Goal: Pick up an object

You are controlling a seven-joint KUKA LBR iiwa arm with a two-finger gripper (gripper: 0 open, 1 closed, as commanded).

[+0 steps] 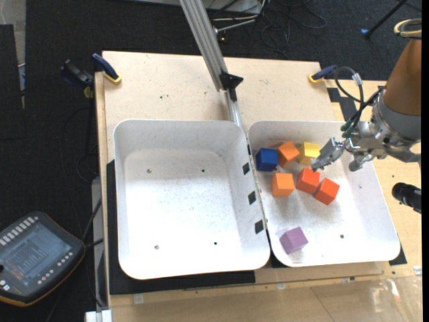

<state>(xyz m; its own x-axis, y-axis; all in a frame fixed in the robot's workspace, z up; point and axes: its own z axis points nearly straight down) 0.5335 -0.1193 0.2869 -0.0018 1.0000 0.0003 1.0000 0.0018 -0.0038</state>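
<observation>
- The purple cube (293,239) lies nearest the camera among the pickable things, alone toward the front of the right bin (375,230), well apart from the rest.
- Further back, a tight cluster sits in the same bin: a blue cube (267,158), an orange cube (288,153) and a yellow cube (310,151) in the back row, another orange cube (283,184) in front, and two red-orange cubes (308,180) (327,191) touching or nearly touching each other.
- The pincer (327,155) reaches in from the right and sits low over the cluster, its tip just beside the yellow cube and just above the nearer red-orange cube. How far it is open I cannot tell, since the tip is small and blurs into the blocks; no cube is seen clearly held.
- Progress, as I judge it: the approach is made, but nothing is lifted. All cubes appear to rest on the bin floor, so closing on one and raising it are left.
- In the way: the blocks crowd each other, so neighbours of the yellow or red-orange cube could block a clean closing or be pushed aside.
- Around: the left bin (134,146) stands beside the right one on the tabletop (167,79); a slanted metal pole (204,32) ends at the bins' shared edge; a teach pendant (33,257) lies at lower left; clamps (107,69) grip the back corners.
</observation>
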